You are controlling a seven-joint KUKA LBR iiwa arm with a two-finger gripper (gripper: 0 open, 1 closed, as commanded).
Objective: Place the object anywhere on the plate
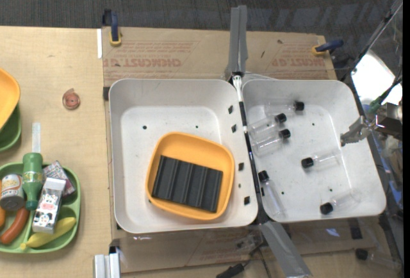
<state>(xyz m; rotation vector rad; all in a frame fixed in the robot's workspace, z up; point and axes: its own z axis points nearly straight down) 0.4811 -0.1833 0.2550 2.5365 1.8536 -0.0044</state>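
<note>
Seemingly the placing itself is done, or nearly so: the flat black ribbed rectangular block (189, 183) lies wholly inside the shallow orange-yellow plastic plate (192, 139), its long side running slantwise across the plate's floor, with rim showing all round it. That plate sits in the white bin (128, 142) far from the two-finger metal gripper (359, 132), across the divider and well apart from it.

The gripper hangs at the outer rim of the nearer white bin (307, 86), a thin grey tip reaching just over the edge. Nothing can be seen in it, and it touches none of the bin's contents as far as the view lets me judge. Whether it is spread apart or drawn together I cannot tell; it is small, partly lost against the clutter behind it, and seen from a poor angle.

Just beyond the gripper, in the near bin, lie several small clear plastic vials with black caps (318, 159), scattered and apart from one another, the closest a short way inward from the tip.

If the block is the task's thing, my judgement is that little is left beyond drawing the arm clear. If instead a vial is meant, the next move calls for a reach inward and down over one vial, a firm grasp on a slippery, rolling cylinder, then a long carry across the divider to the plate.
</note>
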